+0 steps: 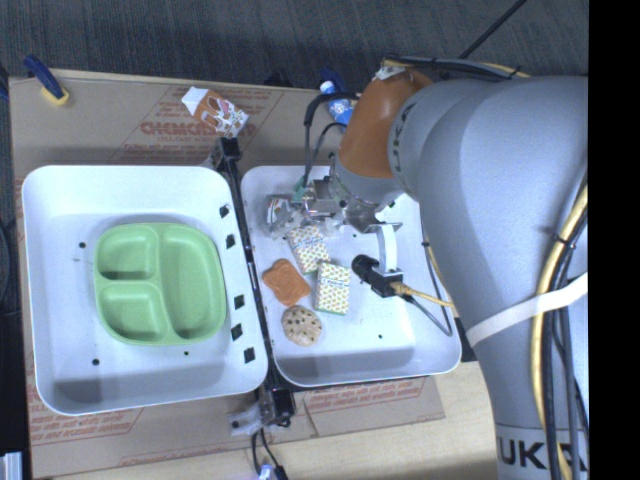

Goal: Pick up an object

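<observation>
grey arm [480,168] bent in from right, end effector [290,211] low

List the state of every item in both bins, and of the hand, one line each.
green divided plate: flat, right way up, in the left bin
cookie: flat, in the right bin
brown wafer: flat, left of the packets
lower packet: lying flat
upper packet: lying flat, just below the hand
hand: low in the right bin; grip cannot be told
</observation>
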Tool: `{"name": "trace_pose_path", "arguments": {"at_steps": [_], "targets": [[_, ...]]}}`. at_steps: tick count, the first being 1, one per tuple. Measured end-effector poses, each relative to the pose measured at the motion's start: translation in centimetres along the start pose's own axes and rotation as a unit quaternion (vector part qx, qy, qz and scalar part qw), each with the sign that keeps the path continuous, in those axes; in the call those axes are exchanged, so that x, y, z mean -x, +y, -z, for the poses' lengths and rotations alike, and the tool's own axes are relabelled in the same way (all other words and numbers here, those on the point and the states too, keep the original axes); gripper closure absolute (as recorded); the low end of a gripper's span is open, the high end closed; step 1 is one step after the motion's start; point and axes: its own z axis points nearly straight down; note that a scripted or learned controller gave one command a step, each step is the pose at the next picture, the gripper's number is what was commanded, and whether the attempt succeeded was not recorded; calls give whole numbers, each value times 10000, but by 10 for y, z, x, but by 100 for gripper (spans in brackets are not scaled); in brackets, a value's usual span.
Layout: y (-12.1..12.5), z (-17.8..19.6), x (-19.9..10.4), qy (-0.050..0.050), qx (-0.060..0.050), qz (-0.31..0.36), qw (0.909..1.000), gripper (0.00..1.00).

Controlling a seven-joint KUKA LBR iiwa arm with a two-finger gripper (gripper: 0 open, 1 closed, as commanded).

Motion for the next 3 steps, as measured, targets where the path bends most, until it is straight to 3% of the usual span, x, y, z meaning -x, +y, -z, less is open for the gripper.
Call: {"name": "trace_pose_path", "arguments": {"at_steps": [1, 2, 3], "targets": [[0, 11, 0, 0, -4, 15, 10000, 100], [-32, 101, -90, 7, 20, 5, 10000, 100], [-87, 143, -95, 5, 10, -17, 10000, 100]]}}
